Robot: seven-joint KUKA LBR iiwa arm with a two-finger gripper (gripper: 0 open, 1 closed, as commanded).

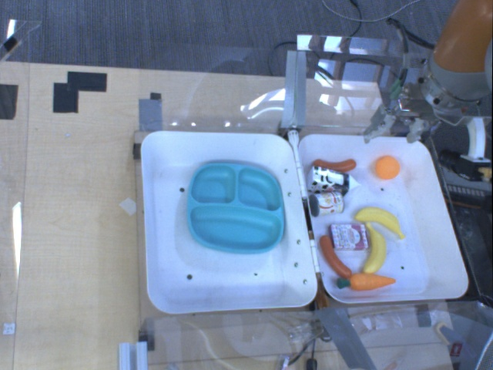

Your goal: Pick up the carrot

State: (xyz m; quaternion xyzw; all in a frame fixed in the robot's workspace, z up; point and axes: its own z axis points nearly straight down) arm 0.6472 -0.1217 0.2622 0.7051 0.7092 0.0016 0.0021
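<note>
The left bin holds a blue divided plate with three compartments, lying flat near the bin's middle. The right bin, touching the left along their shared rims, holds the remaining items. Along its left side lie, from far to near: a hot dog, a small black-and-white cow-patterned container on its side, a small cup with a red-and-white label too small to read, and a second sausage. Just right of these sits a pink carton whose print is likewise illegible. The carrot lies flat near the bin's near rim, leafy end toward the sausage, which it appears to touch. Two bananas lie beside the carton; an orange rests apart at the far side. The arm, orange band uppermost, reaches in from the right, with the gripper hanging above the bin's far rim, well apart from the carrot. Its fingers hold nothing, the jaws seemingly parted, though the view is indistinct.
</note>
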